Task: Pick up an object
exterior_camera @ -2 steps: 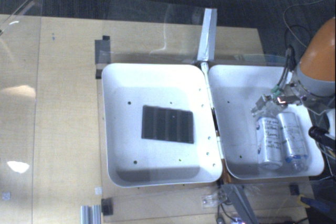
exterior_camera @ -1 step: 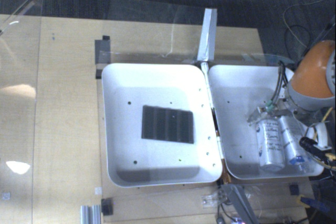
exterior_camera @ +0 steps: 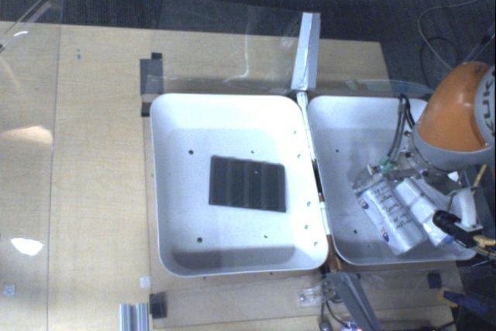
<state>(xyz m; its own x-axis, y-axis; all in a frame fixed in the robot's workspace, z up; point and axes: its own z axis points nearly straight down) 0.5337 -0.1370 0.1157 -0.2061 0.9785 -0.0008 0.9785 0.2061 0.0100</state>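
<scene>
A flat black ribbed rectangle (exterior_camera: 248, 184) lies in the middle of the left bin (exterior_camera: 178, 136). My gripper (exterior_camera: 385, 201) is low in the right bin (exterior_camera: 341, 136), near its front right part, under the orange-banded wrist (exterior_camera: 457, 120). Its silvery body slants toward the bin floor. Whether anything is in the gripper cannot be made out from this angle. The black rectangle is far to the gripper's left, across the wall between the two bins.
The two bins meet along a shared rim (exterior_camera: 314, 174). A clear plastic sheet (exterior_camera: 232, 43) and a grey upright strip (exterior_camera: 306, 50) stand behind them. Wooden bench top (exterior_camera: 77, 167) spreads to the left. Cables (exterior_camera: 453, 35) hang at the right.
</scene>
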